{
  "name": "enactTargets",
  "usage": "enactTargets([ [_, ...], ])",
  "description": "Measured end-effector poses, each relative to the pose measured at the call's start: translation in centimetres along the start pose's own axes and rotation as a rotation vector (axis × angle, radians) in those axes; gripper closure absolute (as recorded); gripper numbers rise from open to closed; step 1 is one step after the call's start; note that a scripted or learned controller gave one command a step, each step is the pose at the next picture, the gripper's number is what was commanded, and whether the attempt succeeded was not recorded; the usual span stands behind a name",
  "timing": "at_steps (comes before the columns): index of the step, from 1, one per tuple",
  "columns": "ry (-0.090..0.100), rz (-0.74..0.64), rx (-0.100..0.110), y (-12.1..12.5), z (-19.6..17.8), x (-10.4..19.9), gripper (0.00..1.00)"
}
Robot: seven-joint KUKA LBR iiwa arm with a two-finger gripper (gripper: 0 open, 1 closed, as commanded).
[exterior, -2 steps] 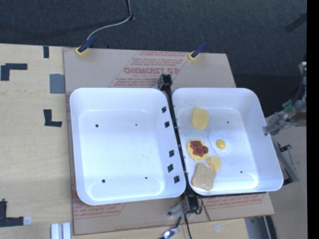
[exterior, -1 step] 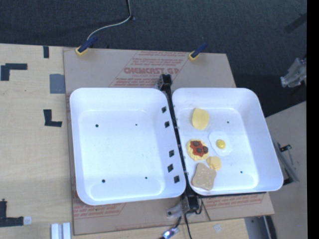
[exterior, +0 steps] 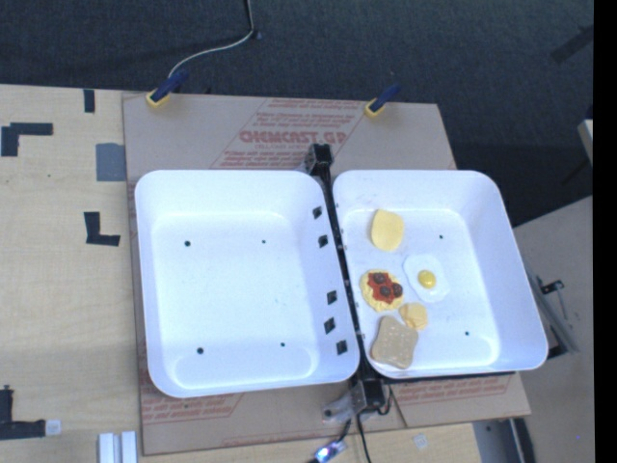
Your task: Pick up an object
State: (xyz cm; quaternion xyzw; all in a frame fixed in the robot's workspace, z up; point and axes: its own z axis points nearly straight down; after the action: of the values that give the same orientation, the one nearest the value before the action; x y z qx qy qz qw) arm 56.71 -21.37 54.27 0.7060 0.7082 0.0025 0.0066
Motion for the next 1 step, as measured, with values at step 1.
enactTargets([
  [1, 0.005, -0.003, 0.012, 10.00, 8.30, 4.00, 1.00],
])
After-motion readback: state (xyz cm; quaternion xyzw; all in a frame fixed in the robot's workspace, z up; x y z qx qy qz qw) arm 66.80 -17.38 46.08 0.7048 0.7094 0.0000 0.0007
